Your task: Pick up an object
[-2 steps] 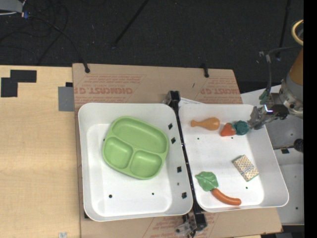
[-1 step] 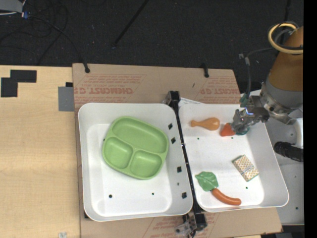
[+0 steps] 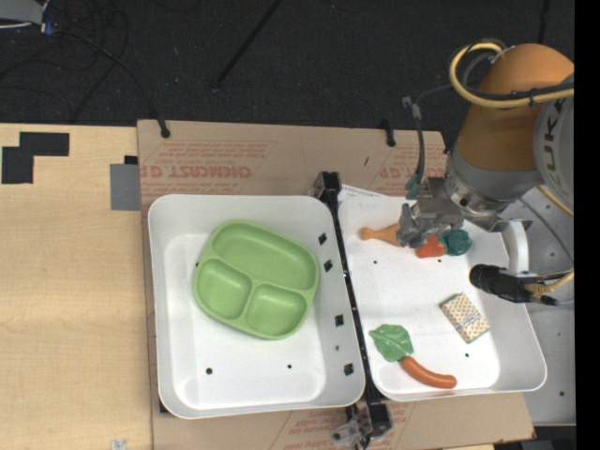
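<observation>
Two shallow white bins are counted: left bin point(image 3: 178, 251), right bin point(image 3: 511, 345).

Left bin: one green divided plate point(image 3: 255, 277), three compartments.

Right bin, near side: one green leaf-shaped toy point(image 3: 391, 340), one orange-red sausage-shaped toy point(image 3: 429, 373), one small patterned box point(image 3: 465, 316).

Right bin, far side: one orange carrot-like piece point(image 3: 380, 234), one red-orange piece point(image 3: 430, 248), one teal piece point(image 3: 457, 242), clustered and partly hidden, so exact kind cannot be told.

Six loose items are counted in the right bin, one in the left.

One arm point(image 3: 511, 111), one gripper point(image 3: 419, 225).
</observation>
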